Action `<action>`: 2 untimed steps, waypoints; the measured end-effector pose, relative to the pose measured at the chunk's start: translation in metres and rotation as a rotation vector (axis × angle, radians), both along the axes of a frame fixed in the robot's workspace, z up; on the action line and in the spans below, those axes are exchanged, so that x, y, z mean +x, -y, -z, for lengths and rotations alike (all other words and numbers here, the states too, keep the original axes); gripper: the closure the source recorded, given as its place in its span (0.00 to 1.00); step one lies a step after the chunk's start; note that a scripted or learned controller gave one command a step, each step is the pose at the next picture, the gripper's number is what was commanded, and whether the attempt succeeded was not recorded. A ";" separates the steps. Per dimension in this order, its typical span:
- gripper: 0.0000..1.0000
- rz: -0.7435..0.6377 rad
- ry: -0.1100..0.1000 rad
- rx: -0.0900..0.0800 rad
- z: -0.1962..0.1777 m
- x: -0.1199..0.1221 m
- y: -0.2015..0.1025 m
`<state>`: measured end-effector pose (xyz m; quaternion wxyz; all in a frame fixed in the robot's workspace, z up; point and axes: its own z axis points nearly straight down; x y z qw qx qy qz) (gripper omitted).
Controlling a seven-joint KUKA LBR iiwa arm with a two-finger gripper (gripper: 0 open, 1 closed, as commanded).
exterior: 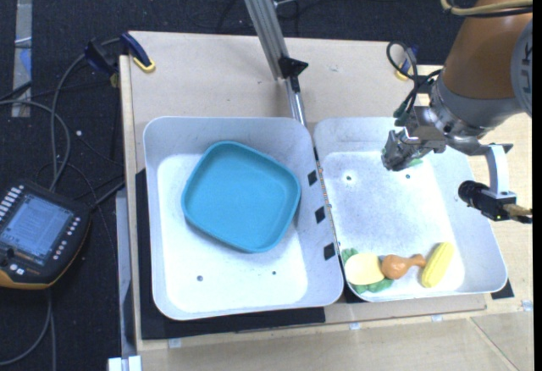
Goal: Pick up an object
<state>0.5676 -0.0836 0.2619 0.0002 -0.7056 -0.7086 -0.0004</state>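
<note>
Small yellow corn-shaped toy (436, 264) at five o'clock in right white bin (373, 196); probably light, stiff, slippery, best pinched across middle. Tool (398, 153) at one o'clock, grip state unclear.

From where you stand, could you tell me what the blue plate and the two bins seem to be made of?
The blue plate looks like matte moulded plastic: uniform colour, soft rounded rim, no glare. The left bin and right bin seem thin white plastic, faintly scuffed; coated metal can't be excluded.
</note>
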 end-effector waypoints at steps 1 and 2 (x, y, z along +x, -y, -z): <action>1.00 0.000 -0.002 0.000 0.014 -0.011 -0.046; 1.00 0.000 -0.002 0.000 0.027 -0.025 -0.097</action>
